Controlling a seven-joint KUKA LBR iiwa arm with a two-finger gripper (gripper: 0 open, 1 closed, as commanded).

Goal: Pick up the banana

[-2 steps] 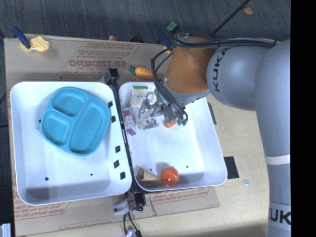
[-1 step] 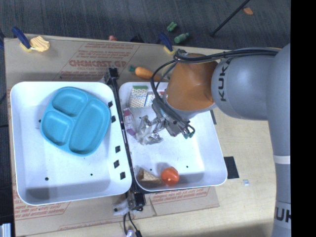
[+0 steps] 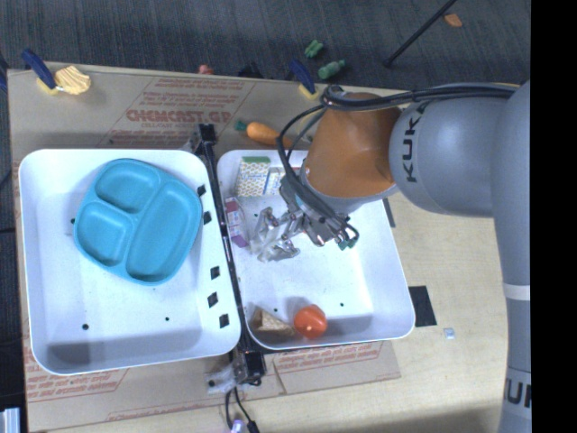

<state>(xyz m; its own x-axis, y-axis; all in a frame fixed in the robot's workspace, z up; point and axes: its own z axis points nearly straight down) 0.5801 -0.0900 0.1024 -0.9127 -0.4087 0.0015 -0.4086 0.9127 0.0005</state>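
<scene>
A grey arm [image 3: 455, 156] with an orange band reaches in from the right and hangs over the far half of the right bin [image 3: 383, 282], a shallow white tub. Its gripper [image 3: 311, 228] sits low near that bin's middle, just above a crumpled clear wrapper [image 3: 275, 242]; whether it is spread or closed cannot be told from this slanted view. The banana cannot be placed with confidence: nothing clearly yellow and curved lies in the right bin, so it may sit under the wrist, and its long axis is unknown. Left of the right bin, touching it, is the left bin [image 3: 45, 269], holding a blue divided tray [image 3: 135, 219]. Inside the right bin, a small box [image 3: 254, 177] lies at the far left and a tomato [image 3: 310, 321] beside a tan wedge [image 3: 269, 323] at the near wall. A carrot [image 3: 261, 133] rests just beyond its far rim. Both bins stand on printed cardboard [image 3: 171, 106] on the bench, with dark carpet [image 3: 135, 16] beyond.
</scene>
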